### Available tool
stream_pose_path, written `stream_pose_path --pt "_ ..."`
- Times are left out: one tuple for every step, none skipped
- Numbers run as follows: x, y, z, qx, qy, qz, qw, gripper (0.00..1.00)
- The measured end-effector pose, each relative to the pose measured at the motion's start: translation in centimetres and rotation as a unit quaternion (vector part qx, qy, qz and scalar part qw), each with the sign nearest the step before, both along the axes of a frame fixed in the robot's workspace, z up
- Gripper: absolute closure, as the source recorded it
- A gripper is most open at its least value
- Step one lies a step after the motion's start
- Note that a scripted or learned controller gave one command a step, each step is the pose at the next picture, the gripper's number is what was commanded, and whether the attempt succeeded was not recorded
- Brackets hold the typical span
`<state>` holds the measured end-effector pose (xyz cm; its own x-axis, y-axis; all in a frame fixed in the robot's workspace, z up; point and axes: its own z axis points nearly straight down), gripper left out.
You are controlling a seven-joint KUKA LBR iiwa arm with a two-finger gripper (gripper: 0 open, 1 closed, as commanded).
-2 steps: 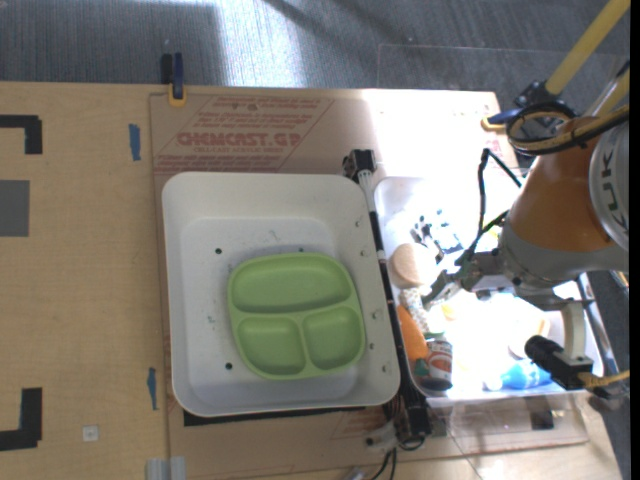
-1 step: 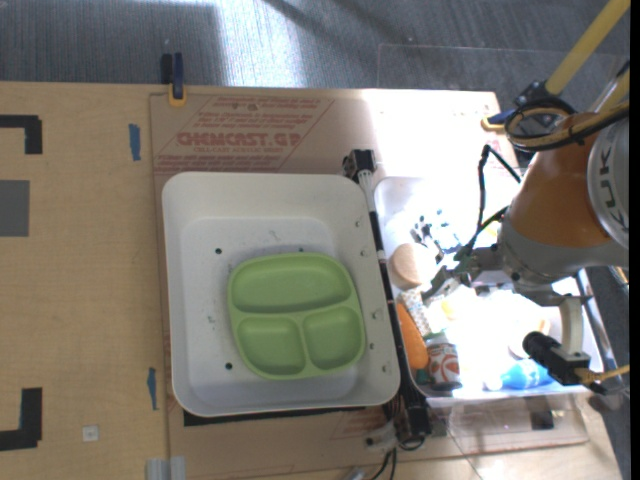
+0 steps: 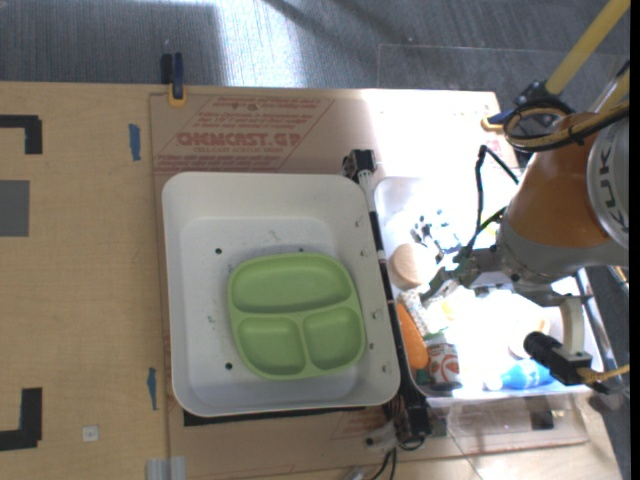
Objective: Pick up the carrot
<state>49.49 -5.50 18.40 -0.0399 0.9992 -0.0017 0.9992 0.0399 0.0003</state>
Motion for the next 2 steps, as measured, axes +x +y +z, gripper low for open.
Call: stream_pose_path --pt "0.1 0.4 0.0 0.0002 0.001 0.019 0.9998 0.0" --pt "-0.8 -3.6 -8.2 -0.0005 -0.008 -0.039 0.9992 0.0"
